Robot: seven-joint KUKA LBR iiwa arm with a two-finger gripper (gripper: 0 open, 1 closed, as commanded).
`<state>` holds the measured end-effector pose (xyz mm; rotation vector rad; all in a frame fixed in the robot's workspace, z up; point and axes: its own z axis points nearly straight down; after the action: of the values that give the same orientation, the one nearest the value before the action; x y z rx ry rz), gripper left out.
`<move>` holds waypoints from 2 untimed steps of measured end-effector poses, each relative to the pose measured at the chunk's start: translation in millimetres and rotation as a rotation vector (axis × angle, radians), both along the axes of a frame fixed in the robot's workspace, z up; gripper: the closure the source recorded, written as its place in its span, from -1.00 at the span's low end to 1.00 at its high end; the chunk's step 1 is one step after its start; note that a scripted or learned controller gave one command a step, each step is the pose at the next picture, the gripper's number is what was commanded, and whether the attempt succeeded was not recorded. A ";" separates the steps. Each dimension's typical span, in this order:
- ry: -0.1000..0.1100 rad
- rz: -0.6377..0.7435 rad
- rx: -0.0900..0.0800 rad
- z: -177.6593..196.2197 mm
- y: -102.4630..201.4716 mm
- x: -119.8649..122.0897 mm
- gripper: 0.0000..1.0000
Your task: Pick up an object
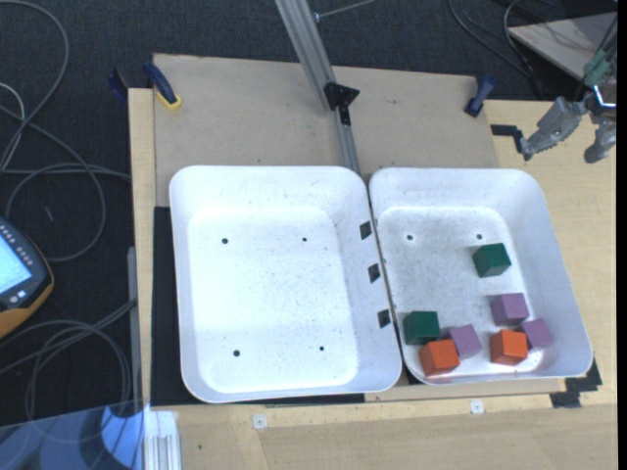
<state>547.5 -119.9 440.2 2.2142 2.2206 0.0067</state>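
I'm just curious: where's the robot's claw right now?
The gripper is at the upper right of the camera view, outside the right bin past its far right corner, well away from the blocks.

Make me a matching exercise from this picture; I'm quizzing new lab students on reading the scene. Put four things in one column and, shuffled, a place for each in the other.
Things:
1. upper green block
2. lower green block
3. hand
4. blue clamp

Places:
A. at the board's far left corner
B. above the bench, beyond the right bin's far right corner
C. alone in the middle of the right bin
D. near the right bin's left wall, just behind an orange block

Pairs: 1-C, 2-D, 3-B, 4-A
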 end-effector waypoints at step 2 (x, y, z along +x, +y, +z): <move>0.001 -0.002 -0.002 110.9 1.5 81.3 -1.00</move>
<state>628.8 -118.4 551.1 2.2158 2.2184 0.0033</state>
